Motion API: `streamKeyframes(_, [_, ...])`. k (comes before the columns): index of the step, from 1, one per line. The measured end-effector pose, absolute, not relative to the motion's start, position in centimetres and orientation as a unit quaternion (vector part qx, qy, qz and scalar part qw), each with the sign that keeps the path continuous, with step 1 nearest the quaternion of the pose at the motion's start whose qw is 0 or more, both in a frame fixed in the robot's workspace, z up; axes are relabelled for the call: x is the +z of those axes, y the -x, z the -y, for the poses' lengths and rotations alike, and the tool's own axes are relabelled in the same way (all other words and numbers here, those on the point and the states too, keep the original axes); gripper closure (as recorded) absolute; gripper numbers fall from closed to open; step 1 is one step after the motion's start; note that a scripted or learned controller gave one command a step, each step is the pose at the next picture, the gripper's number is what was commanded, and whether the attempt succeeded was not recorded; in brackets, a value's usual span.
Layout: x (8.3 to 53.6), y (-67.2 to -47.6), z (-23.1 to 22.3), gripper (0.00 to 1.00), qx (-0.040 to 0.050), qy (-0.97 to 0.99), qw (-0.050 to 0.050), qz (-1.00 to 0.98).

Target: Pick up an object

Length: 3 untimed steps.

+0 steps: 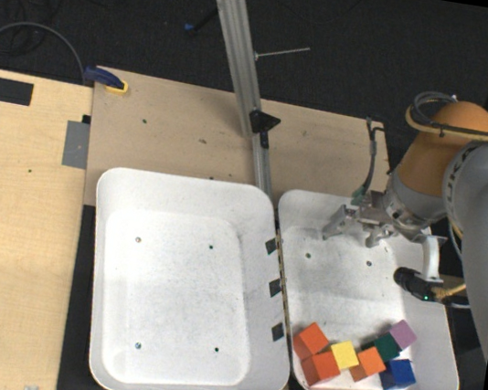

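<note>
Several small coloured blocks lie clustered in the near corner of the right bin (341, 280): an orange-red block (313, 338), a second one (321, 368), a yellow block (345, 355), an orange block (371, 362), a green block (386, 345), a purple block (402, 334) and a blue block (398, 374). My gripper (352, 235) hangs over the far part of the right bin, well behind the blocks. It is open, with nothing between its fingers.
The left bin (176, 271) sits beside the right one, joined by black clips (274, 286). A slanted aluminium bar (242, 73) rises behind the bins. A blue and yellow clamp (106, 78) lies at the bench's far left corner.
</note>
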<state>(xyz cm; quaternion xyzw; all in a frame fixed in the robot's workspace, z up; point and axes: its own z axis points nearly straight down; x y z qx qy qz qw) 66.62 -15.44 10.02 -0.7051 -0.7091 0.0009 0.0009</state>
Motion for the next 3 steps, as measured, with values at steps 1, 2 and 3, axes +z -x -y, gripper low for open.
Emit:
streamKeyframes(1, [10.02, -66.62, 15.42, 0.00, 0.0011, 0.704, 0.001, 0.710])
streamKeyframes(2, [10.01, -66.62, 15.42, 0.00, 0.0011, 0.704, 0.001, 0.710])
streamKeyframes(3, [10.01, -66.62, 15.42, 0.00, 0.0013, 0.703, 0.001, 0.711])
